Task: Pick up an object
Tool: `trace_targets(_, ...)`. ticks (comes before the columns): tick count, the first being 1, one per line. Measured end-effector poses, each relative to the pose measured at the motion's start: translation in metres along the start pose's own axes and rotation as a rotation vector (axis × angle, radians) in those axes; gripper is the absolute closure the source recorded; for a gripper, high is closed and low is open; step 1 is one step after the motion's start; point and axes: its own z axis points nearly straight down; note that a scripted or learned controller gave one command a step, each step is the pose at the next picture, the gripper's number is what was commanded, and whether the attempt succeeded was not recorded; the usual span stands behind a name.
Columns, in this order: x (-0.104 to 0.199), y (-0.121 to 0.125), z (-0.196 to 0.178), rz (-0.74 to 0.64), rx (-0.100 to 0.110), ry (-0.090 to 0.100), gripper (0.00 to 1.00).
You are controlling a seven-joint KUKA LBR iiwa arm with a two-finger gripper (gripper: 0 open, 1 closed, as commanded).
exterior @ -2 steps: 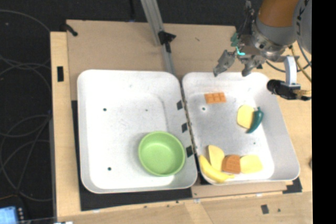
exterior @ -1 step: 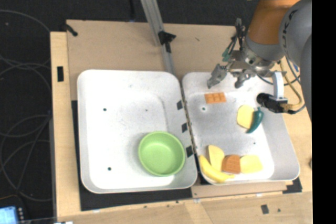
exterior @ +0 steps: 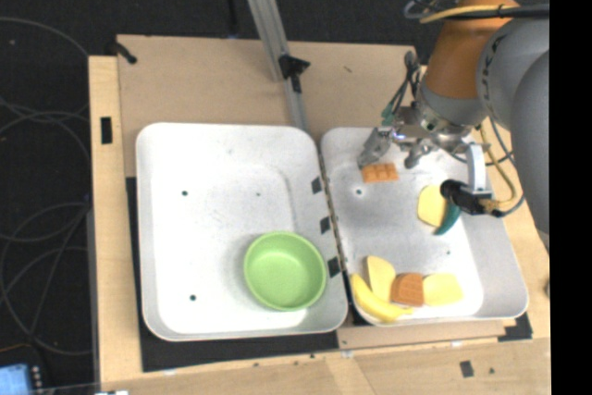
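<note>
Where two bins (exterior: 166, 199) sit, one bowl (exterior: 285, 269)

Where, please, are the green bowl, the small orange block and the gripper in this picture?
green bowl (exterior: 285, 269): camera view, middle of its inside.
small orange block (exterior: 379, 172): camera view, its top face.
gripper (exterior: 393, 153): camera view, midway between its fingertips.

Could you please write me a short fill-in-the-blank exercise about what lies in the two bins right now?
1. The green bowl sits in the ____ bin.
2. The small orange block lies in the right bin, just below the ____.
3. The colour of both bins is ____.
4. The gripper hangs over the ____ bin.

Missing words: left; gripper; white; right
</note>
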Motion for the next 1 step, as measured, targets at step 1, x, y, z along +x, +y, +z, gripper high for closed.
trace_targets(1,-0.0032,-0.0023,0.0417,0.0,0.0,0.0,0.0)
